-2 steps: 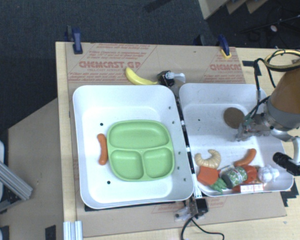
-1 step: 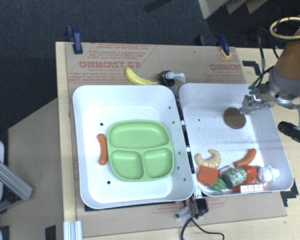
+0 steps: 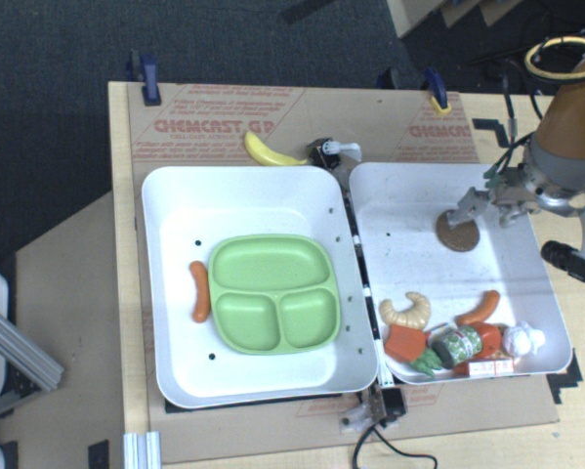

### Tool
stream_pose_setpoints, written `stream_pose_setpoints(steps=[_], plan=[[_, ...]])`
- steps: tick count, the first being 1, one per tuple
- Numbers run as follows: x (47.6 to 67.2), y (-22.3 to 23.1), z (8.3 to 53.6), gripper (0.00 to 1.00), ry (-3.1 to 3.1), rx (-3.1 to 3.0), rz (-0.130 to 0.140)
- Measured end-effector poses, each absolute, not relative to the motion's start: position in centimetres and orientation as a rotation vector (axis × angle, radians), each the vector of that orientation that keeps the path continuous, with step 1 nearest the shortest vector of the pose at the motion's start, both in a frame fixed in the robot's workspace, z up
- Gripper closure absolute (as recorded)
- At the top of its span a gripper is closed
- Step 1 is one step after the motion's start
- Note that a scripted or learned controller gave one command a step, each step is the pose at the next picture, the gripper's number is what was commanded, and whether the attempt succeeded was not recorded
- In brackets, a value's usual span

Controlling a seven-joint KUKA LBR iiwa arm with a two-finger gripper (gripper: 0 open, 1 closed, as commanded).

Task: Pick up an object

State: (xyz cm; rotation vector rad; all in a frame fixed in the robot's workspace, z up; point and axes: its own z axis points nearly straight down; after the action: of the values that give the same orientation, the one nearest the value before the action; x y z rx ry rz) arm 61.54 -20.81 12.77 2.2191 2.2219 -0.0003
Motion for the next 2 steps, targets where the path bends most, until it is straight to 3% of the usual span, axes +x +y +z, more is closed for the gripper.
stream_pose_setpoints(steps=[1,2], plan=[[60.3,-17.0,8.5,0.0,2.22,2.214,0.0],[66.7,-22.1,8.7,0.0,2.238,2.239,0.001]])
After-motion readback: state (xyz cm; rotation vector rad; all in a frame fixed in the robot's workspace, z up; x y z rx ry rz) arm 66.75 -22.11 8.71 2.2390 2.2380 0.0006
